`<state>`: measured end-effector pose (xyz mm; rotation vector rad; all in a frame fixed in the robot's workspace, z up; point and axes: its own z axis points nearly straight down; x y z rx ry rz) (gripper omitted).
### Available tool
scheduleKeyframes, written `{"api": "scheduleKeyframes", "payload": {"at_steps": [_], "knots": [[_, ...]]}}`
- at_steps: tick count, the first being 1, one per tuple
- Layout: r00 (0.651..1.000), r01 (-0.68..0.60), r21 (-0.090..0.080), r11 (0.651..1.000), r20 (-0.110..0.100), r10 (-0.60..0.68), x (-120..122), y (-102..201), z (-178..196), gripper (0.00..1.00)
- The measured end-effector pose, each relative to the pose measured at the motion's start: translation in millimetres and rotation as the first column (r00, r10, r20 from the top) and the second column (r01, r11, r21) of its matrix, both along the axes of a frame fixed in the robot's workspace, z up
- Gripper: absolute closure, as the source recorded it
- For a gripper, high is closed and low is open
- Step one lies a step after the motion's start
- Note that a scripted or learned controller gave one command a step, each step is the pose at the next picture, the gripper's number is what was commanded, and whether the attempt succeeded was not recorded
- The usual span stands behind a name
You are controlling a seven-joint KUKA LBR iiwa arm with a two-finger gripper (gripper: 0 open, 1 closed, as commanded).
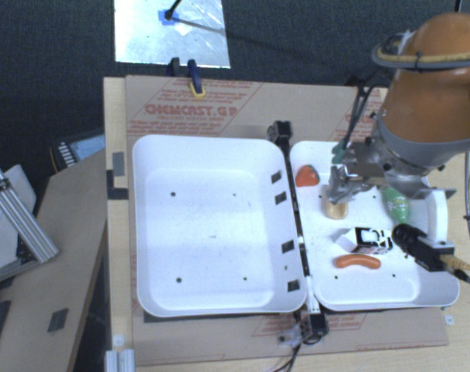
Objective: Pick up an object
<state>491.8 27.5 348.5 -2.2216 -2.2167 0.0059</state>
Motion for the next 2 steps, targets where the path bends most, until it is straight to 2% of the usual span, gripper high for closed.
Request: {"api": "scheduleKeyframes", "payload": {"at_steps": [1,2], "knots": [[1.000,-0.012,0.004,1.000,0.022,0.012,40,53,123,1.00],[1.000,-0.005,0.000,1.000,-0.003,0.005,-8,59,31,1.00]]}}
